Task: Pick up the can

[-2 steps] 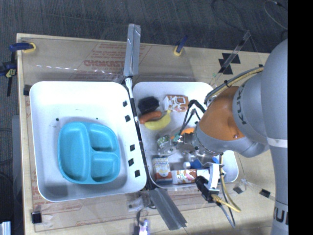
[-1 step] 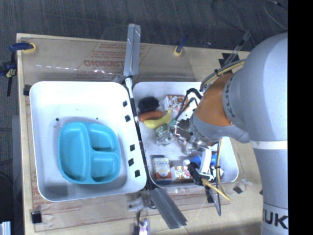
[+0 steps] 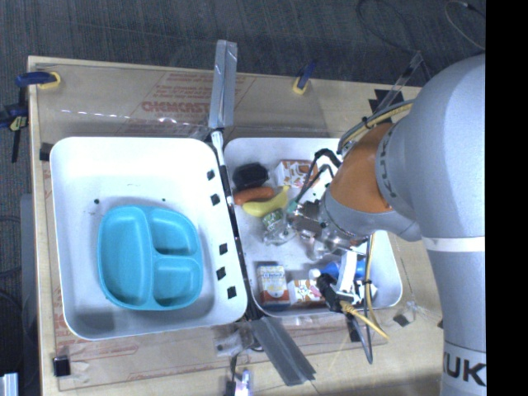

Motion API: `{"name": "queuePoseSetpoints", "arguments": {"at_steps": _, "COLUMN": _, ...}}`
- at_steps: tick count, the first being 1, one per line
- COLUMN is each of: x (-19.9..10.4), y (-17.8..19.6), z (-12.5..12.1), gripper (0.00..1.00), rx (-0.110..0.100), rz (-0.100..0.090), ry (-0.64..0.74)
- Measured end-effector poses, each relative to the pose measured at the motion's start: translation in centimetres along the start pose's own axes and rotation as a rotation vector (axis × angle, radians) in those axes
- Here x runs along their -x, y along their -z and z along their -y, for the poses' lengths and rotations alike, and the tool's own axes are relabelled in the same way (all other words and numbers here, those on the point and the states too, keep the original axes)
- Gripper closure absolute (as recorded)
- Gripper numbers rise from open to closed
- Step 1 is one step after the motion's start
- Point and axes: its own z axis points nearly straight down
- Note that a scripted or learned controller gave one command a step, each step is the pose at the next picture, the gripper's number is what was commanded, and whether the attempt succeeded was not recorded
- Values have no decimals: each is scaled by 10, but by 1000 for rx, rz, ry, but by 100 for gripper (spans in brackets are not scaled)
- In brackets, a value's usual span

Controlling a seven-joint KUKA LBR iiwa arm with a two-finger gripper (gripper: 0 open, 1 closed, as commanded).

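While the fingers' (image 3: 289, 221) state cannot be told, the wooden table (image 3: 346, 106) stands on dark carpet (image 3: 124, 15).

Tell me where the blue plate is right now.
The blue plate lies in the left bin, toward its near side, in the camera view. It sits apart from the banana and the other clutter in the right bin.
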Motion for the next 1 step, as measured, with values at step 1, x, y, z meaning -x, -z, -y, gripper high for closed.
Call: {"name": "queuePoseSetpoints", "arguments": {"at_steps": 1, "x": -47, "y": 0, "z": -53, "gripper": 0, "rx": 0, "rz": -1, "ry": 56}}
